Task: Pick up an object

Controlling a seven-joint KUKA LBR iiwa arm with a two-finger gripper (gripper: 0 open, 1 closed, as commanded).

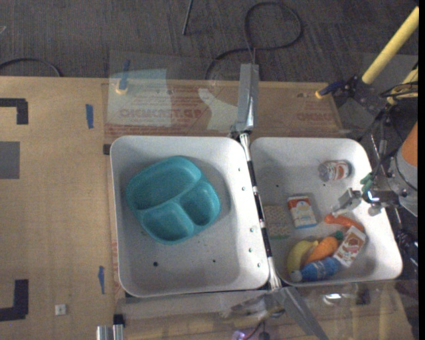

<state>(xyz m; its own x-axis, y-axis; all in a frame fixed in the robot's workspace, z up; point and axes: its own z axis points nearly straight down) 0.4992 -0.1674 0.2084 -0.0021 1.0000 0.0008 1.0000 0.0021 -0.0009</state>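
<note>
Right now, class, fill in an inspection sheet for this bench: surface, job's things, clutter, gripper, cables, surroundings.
Surface: tan wooden bench bearing two shallow white bins, left bin and right bin.
Job's things: in the right bin, a small round tin, a red and white carton, a yellow toy banana, an orange toy carrot, a blue bottle and a second red and white box.
Clutter: teal divided plastic plate in the left bin.
Gripper: two-finger gripper over the right bin's right edge, holding nothing.
Cables: black cables on the floor.
Surroundings: grey carpet; blue tape strips.
</note>
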